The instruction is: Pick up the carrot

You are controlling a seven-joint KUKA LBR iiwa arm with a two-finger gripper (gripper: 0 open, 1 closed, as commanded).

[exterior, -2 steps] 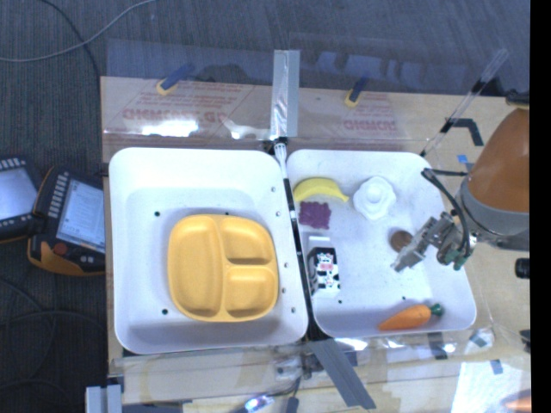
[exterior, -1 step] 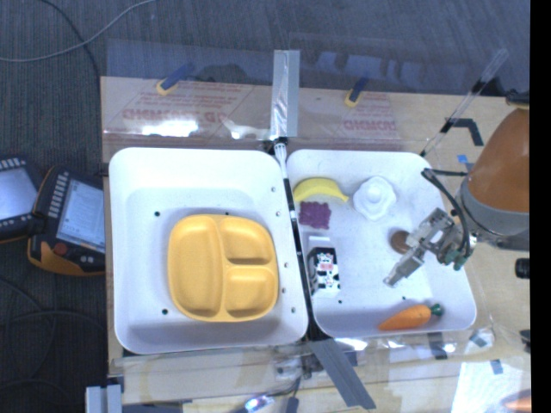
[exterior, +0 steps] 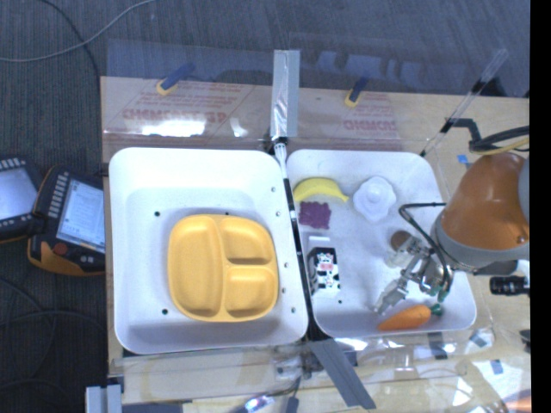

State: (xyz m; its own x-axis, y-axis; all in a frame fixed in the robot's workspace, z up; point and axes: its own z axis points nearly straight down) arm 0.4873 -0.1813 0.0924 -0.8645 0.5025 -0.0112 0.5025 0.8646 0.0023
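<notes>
So the smooth orange plastic carrot (exterior: 405, 318) is lying on its side in the right white bin (exterior: 349, 317), down near the front wall toward the right corner. The grey arm's two-finger gripper (exterior: 398, 294) hangs just above and a bit left of it, metal fingers (exterior: 387, 299) spread apart with nothing between them, tips close to the carrot's left end. Same bin also has a yellow plastic banana (exterior: 318, 188), a purple bunch of toy grapes (exterior: 314, 214), a small black-and-white carton (exterior: 324, 269) and a white round cup (exterior: 375, 198). The left white bin (exterior: 138, 179) holds a yellow divided plate (exterior: 224, 266).
</notes>
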